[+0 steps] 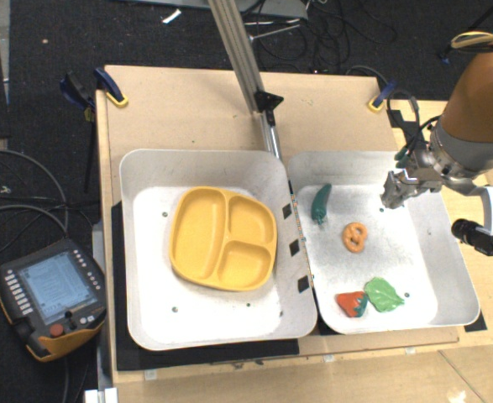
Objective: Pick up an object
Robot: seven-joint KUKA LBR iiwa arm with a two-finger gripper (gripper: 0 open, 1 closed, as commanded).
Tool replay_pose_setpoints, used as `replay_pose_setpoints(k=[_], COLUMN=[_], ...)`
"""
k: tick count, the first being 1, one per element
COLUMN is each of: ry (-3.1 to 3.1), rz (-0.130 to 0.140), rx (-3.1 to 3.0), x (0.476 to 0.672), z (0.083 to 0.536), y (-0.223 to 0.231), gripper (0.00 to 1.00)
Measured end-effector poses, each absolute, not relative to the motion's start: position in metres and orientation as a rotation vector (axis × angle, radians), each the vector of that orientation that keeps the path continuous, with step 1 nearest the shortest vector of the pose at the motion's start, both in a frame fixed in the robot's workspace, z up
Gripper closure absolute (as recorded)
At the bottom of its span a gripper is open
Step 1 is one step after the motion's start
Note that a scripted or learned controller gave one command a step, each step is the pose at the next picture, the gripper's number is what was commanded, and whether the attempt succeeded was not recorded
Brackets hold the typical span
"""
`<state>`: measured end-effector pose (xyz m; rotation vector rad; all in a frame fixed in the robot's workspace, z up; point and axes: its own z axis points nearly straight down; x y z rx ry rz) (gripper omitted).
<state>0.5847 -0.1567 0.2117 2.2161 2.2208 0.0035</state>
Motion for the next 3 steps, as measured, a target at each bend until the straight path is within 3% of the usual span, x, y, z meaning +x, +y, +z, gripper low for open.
replay_pose_setpoints(k=[2,3], ry=[2.232,2.229], rz=[0.003,0.006], rx=[2.211,2.212], x=[0.61,0.623], z=[0.202,0.219], y=[-0.045,0.008], gripper=[1.0,1.0])
